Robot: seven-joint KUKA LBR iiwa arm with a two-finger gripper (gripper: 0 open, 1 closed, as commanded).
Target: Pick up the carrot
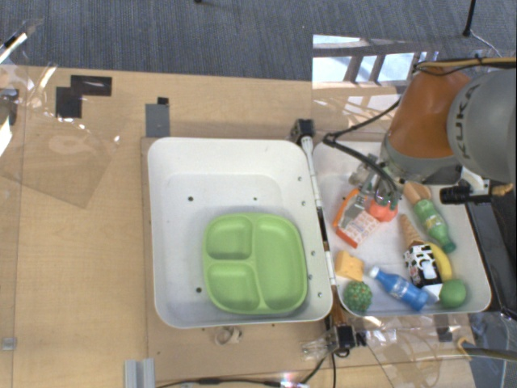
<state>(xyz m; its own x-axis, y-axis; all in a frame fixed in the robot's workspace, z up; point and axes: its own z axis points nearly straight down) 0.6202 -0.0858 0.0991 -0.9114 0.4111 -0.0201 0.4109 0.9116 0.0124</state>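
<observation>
Over the right bin (482,285), hand (378,191) hovering above the carrot (383,210), finger state impossible to tell.

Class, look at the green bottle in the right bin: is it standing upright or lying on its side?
Lying on its side. The green bottle shows its full length along the floor of the right bin, slanting beside the banana.

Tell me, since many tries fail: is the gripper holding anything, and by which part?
It cannot be told. The gripper is down in the right bin over an orange item, but its grip is not visible.
</observation>
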